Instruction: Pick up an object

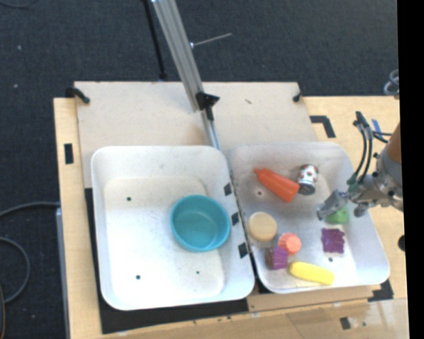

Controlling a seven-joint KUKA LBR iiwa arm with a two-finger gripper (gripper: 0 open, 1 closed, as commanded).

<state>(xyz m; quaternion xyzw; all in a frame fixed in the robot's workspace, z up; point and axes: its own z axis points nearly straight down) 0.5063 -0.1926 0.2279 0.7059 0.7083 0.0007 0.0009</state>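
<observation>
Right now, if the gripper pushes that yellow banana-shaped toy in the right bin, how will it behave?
The yellow toy looks rounded and smooth, so it would probably roll or slide rather than tip. It lies close to the right bin's near wall, so a push may pin it there.

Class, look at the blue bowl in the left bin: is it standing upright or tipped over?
Upright. The blue bowl sits in the left bin with its round opening facing up, its inside showing and nothing in it.

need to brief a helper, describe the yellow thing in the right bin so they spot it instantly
Start at the right bin of the two white ones. Look along its near edge, below the purple block and the pink piece. The yellow object lies there lengthwise, the bin's one yellow, banana-like item.
</observation>
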